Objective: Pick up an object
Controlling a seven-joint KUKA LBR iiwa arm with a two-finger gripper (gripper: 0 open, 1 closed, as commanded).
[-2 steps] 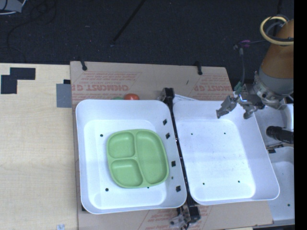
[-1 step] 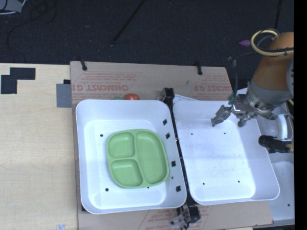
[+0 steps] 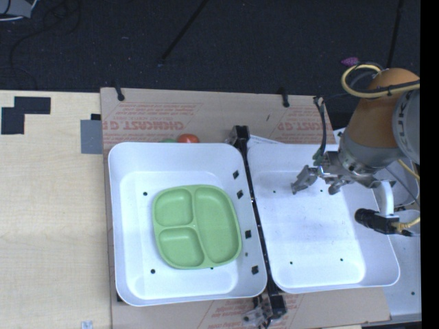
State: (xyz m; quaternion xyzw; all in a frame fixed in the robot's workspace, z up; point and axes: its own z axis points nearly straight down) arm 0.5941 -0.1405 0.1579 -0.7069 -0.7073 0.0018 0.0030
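Two white bins sit side by side on the desk. The left bin (image 3: 130,184) holds one green plate (image 3: 196,225) with three parts. A small red and green thing (image 3: 182,140) peeks from behind its far wall, mostly hidden. Over the right bin (image 3: 309,266) the gripper (image 3: 317,182) hangs, fingers apart, holding nothing.

arm (image 3: 384,125): I see it reaching in from the right, orange band above wrist | gripper (image 3: 317,181): fingers spread apart, pointing down-left, nothing between them
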